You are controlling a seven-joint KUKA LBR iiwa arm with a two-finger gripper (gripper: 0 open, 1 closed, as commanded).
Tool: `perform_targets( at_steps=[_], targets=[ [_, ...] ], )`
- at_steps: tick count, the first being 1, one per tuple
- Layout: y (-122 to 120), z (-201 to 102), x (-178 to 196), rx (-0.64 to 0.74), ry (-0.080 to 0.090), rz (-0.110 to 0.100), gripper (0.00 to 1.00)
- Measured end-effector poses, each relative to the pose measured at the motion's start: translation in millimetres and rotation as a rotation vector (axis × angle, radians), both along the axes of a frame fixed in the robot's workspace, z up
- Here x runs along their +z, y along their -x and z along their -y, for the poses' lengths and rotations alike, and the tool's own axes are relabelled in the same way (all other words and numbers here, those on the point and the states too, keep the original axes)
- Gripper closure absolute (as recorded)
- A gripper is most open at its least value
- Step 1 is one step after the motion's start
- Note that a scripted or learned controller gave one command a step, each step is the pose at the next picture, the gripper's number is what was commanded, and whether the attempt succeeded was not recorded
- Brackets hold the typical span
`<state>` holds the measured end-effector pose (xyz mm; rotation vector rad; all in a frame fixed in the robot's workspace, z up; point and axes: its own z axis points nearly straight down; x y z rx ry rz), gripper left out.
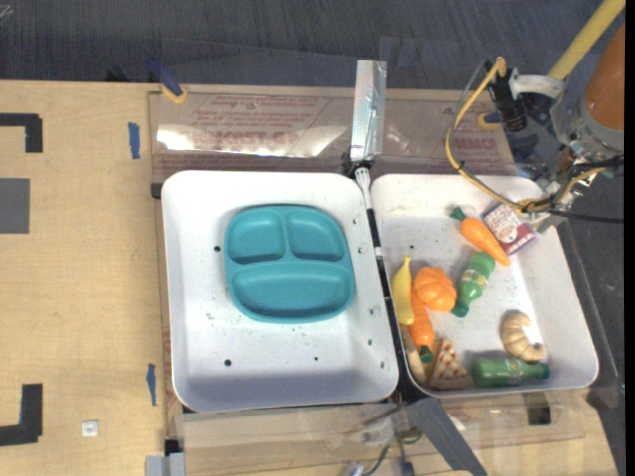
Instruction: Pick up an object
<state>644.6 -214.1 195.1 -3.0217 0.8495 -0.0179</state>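
End effector (544,209) over right bin (571,296); left bin (189,266) holds teal tray (289,263).

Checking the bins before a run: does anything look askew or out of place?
Mostly tidy. One oddity: a small pink packet leans at the right bin's far rim rather than lying flat among the toy foods.

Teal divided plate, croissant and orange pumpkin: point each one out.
Teal divided plate (290,263), camera view, on the ridge between its compartments.
Croissant (519,335), camera view, on the middle of its curved body.
Orange pumpkin (434,289), camera view, on its rounded top.
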Motion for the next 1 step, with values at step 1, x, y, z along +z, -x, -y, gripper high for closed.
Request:
perform_targets(
  at_steps=[1],
  targets=[
    [-19.1, 5.8, -78.9, -0.072, -0.003, -0.001, 1.00]
  ],
)
